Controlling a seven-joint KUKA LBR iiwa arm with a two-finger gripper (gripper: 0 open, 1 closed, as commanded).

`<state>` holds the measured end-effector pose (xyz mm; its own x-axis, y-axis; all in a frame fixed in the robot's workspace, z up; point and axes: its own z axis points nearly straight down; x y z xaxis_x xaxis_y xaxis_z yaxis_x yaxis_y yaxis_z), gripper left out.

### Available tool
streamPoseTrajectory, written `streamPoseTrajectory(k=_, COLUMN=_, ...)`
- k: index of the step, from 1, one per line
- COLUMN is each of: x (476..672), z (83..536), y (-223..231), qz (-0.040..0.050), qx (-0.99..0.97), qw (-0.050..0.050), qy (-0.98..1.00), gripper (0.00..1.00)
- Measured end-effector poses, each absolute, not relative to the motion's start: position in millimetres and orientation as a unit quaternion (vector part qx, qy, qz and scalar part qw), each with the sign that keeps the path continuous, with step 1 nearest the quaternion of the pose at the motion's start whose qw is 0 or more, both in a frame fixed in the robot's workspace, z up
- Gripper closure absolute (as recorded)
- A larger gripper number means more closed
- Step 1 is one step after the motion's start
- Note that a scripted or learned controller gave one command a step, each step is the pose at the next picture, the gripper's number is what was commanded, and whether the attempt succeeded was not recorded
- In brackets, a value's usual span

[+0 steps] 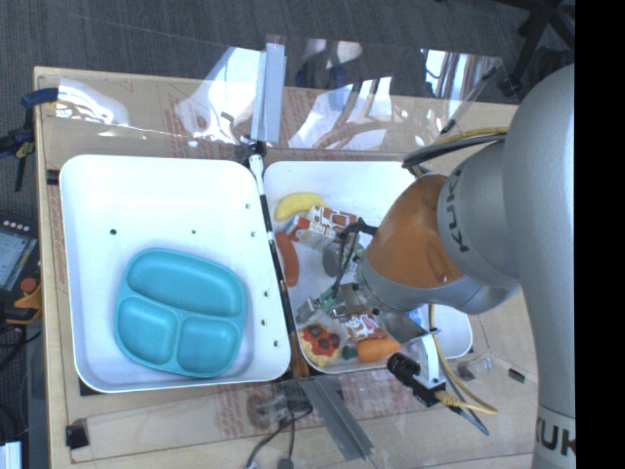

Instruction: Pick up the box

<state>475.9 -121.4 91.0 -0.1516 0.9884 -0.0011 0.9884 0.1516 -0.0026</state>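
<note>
Wooden bench, two white bins, grey carpet.

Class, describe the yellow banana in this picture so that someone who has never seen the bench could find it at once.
Start at the right bin, the one the arm reaches over. Along its far side, near the wall shared with the left bin, lies the banana. It is the one plain yellow, curved item; the printed box beside it is red and white.
</note>
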Motion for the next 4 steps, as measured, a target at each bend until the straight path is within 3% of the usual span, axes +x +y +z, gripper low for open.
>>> streamPoseTrajectory(k=4, x=476.8, z=91.6, y=-117.5, qz=0.0003, qx=-0.689, qw=-0.002, qy=-0.725, gripper=0.0)
